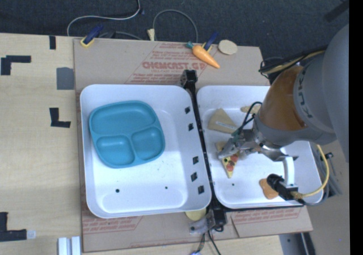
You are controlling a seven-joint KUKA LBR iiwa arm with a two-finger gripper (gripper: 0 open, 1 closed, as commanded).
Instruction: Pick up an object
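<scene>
We are looking down on two white bins sitting side by side on the bench, and the arm [295,106] is reaching in from the right of the frame into the right bin [249,194]. The tool [233,147] is hanging low over the middle of that bin, its dark fingers pointing toward the lower left of the frame. From this slant we cannot tell how far apart they are standing, and we are seeing nothing clearly pinched between them.

The relation the coming move is turning on is a short one: the pizza slice [229,164], a small wedge with red spots, is lying just below the tool tips and a touch to their left, so close that the two may be touching. Its long axis is running nearly up and down the frame, with the narrow point aimed at the bottom edge. We are judging that the tool would need only a small drop and perhaps a slight turn to straddle the wedge across its short width.

A tan wedge [221,120] is lying above the tool, near the divider between the bins, and an orange-brown piece [267,187] is resting in the lower right of the same bin, well apart from the tips. The left bin [102,194] is carrying a blue divided plate [126,133]. A toy carrot [204,55] is lying on the cardboard beyond the bins, at the top centre.
</scene>
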